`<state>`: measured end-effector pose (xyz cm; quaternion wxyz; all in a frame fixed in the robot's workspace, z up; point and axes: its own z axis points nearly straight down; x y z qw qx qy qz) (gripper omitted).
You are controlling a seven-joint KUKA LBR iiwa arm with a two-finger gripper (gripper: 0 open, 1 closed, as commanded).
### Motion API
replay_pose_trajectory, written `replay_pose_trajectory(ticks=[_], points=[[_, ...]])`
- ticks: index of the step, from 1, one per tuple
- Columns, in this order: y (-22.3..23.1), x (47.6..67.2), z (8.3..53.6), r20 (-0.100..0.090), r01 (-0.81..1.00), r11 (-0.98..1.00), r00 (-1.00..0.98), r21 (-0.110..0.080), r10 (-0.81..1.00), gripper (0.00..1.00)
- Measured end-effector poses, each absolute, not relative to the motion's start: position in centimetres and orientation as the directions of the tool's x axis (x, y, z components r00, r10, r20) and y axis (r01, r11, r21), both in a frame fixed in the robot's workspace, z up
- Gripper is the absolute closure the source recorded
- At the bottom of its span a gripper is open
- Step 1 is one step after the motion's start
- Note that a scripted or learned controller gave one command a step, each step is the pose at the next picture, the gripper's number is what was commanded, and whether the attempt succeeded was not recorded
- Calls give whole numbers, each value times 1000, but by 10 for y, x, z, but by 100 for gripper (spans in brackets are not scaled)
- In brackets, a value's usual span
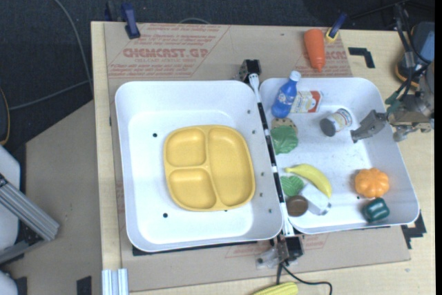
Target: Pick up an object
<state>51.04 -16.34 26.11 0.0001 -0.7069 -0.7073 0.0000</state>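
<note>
My gripper (378,135) hangs over the right side of the right bin (396,97), reaching in from the right. It is open, its two grey fingertips (358,135) spread apart with only bare bin floor between them. A small silver can (335,122) lies just left of it. An orange pumpkin-shaped toy (372,182) and a dark green block (376,210) sit below it. Further left lie a banana (312,177), a blue bottle (285,96), a green leafy toy (284,138) and a brown round piece (298,205).
The left bin (131,148) holds a yellow divided plate (208,167). An orange carrot toy (315,48) lies on the bench beyond the right bin. A black divider strip (268,148) runs between the bins.
</note>
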Motion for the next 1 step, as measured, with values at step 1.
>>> replay_pose_trajectory(ticks=[1], points=[[-143, 627, 171, 0, 1000, 1, -1, 0, 1000, 0]])
